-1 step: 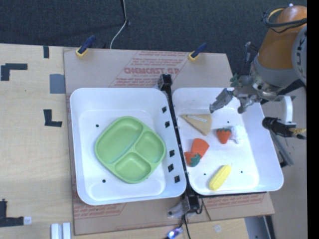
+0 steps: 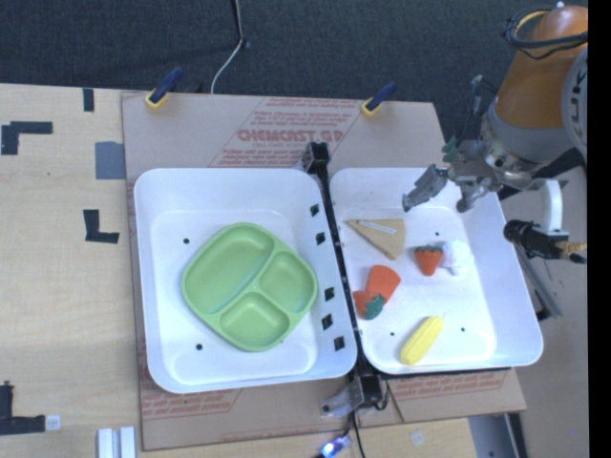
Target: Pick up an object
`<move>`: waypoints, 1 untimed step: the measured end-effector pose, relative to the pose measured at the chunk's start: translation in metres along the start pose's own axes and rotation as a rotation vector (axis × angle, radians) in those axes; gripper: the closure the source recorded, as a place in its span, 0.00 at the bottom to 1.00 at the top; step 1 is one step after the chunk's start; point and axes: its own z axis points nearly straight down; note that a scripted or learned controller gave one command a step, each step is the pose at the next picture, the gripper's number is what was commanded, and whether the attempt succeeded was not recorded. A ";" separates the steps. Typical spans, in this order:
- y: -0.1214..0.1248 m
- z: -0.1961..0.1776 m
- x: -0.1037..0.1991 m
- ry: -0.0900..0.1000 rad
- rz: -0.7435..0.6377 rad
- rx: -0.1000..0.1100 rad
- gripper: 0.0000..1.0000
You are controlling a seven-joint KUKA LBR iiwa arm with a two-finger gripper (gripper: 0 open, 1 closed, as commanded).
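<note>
My gripper [image 2: 445, 195] hangs over the far part of the right bin [image 2: 496, 351], its two fingers spread open with nothing between them. Below and left of it lies a tan wedge, like a slice of bread or cheese [image 2: 378, 236]. A small strawberry [image 2: 429, 259] sits just under the gripper, next to a white scrap [image 2: 456, 256]. An orange carrot with a green end [image 2: 377, 289] lies nearer the bin's middle. A yellow corn cob [image 2: 421, 339] rests near the front wall.
The left bin [image 2: 162, 198] holds a green divided plate [image 2: 250, 285]. A black divider [image 2: 329, 256] runs between the bins. Cardboard [image 2: 277, 132] with blue and yellow clamps lies under both. The arm's orange band [image 2: 539, 74] rises at the right.
</note>
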 end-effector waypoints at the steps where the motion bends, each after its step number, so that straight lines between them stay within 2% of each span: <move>1: -0.003 0.045 0.004 0.001 0.000 0.004 0.00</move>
